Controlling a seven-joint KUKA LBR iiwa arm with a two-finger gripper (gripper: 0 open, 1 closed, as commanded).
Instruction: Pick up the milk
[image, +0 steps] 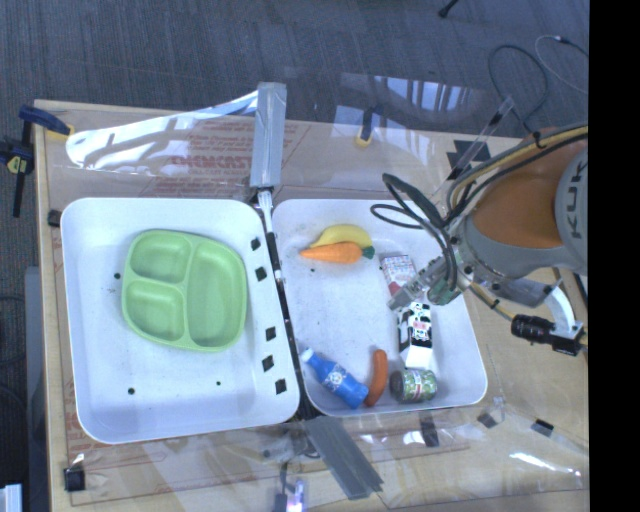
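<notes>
Honestly, we saw the milk lying in the right bin at approx. 4 o'clock, hand just above; grip state couldn't be told. Risk: nudging the can nearby.

White letters "KU" show on the grey arm at the frame's right edge, the rest of the word cut off. Faded red print runs across the clear sheet taped to the bench behind the left bin, too blurred to read. The milk carton carries black-and-white cow markings and no readable wording. Labels on the blue bottle, the green can and the small red-and-white packet are too small to make out.
</notes>
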